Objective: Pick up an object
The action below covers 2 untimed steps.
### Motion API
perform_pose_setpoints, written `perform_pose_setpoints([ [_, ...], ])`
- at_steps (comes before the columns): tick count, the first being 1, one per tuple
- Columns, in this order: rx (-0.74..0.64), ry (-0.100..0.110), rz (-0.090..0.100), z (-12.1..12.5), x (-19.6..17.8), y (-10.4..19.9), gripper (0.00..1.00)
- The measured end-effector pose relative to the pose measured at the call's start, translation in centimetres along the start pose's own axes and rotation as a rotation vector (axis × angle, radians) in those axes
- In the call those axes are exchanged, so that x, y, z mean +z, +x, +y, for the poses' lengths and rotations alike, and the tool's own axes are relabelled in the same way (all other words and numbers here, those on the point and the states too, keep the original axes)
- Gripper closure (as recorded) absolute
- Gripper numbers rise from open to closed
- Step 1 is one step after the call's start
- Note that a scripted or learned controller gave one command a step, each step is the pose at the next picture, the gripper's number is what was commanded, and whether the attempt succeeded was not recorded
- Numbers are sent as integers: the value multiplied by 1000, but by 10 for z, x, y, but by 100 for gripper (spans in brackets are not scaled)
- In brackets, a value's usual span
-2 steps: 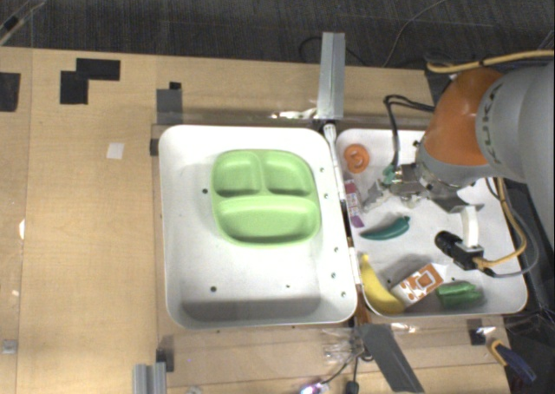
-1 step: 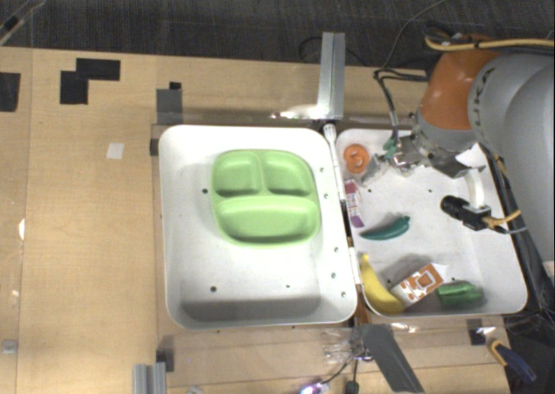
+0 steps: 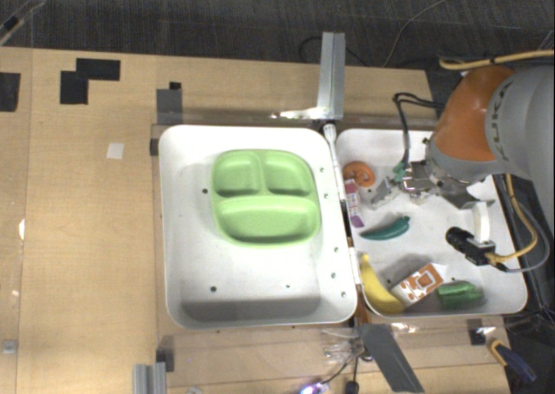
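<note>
Currently arm (image 3: 512,119) sits low over right bin (image 3: 512,297); left bin (image 3: 173,210) holds a green divided tray (image 3: 264,194). Gripper (image 3: 401,180) is near the bin's upper left, jaw state: cannot tell. Candidates: banana (image 3: 379,288) at front-left wall, soft and curved, grab mid-body; small carton (image 3: 418,283) beside it, light, stiff, print unreadable; green pepper-like piece (image 3: 387,228) just below gripper, probably slick plastic, grip across its middle.

Left bin (image 3: 186,288): green divided tray (image 3: 263,195). Right bin (image 3: 512,297): orange ball (image 3: 360,175), dark green pepper (image 3: 387,228), banana (image 3: 376,286), small carton (image 3: 417,283), green block (image 3: 459,294). Gripper (image 3: 395,182) low beside ball.
</note>
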State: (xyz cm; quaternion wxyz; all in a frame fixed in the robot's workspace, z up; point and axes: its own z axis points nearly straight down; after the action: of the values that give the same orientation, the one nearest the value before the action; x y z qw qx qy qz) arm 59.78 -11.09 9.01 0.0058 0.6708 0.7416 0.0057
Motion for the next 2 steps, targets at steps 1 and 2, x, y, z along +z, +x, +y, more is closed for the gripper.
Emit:
perform_pose_setpoints([
  [1,106,17,1,3,-17,2,0],
  [2,-53,15,-1,75,3,11,0],
])
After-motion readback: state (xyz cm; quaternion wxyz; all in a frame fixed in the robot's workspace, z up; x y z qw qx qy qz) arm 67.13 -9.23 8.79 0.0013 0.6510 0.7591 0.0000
